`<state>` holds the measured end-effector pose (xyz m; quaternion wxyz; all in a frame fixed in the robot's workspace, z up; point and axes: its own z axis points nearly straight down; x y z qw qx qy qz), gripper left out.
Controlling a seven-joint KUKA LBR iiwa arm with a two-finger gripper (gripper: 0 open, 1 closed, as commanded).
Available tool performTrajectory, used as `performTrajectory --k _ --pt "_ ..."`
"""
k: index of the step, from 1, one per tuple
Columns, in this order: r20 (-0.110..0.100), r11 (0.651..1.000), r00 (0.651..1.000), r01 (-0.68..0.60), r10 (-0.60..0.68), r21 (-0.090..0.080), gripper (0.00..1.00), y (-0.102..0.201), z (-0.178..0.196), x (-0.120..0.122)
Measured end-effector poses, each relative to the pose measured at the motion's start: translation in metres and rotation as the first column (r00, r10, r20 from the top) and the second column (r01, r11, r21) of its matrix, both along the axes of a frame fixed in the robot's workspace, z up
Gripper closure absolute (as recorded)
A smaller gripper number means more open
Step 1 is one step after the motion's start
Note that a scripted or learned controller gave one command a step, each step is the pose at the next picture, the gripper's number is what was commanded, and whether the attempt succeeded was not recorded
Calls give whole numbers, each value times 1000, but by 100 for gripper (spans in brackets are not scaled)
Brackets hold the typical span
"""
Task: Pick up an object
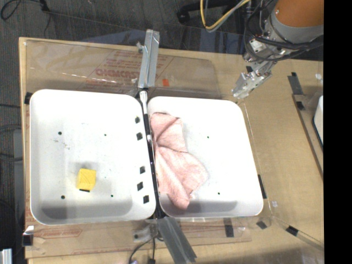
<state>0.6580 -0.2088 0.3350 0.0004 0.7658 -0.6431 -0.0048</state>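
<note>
left bin (44,147): yellow block (86,179) near front, loose
right bin (242,147): pink cloth (173,161) crumpled along left wall
pincer (245,87): above bin's back right corner, nothing held; spread or pressed, cannot tell
step: pre-grasp; next likely move over cloth, descend
table (286,164): tan board, clear sheet at back
room: dark floor, cables

I note two bins side by side on the bench (231,76). Left bin (49,109) holds a small block (86,179) near its front. Right bin (236,147) holds a crumpled cloth (175,161) against its left wall. Gripper (243,88) sits above the right bin's rear right corner.
</note>
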Motion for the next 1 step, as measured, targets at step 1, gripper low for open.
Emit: performTrajectory --k 1 --pt "4 976 976 -220 220 1 100 10 12 0"
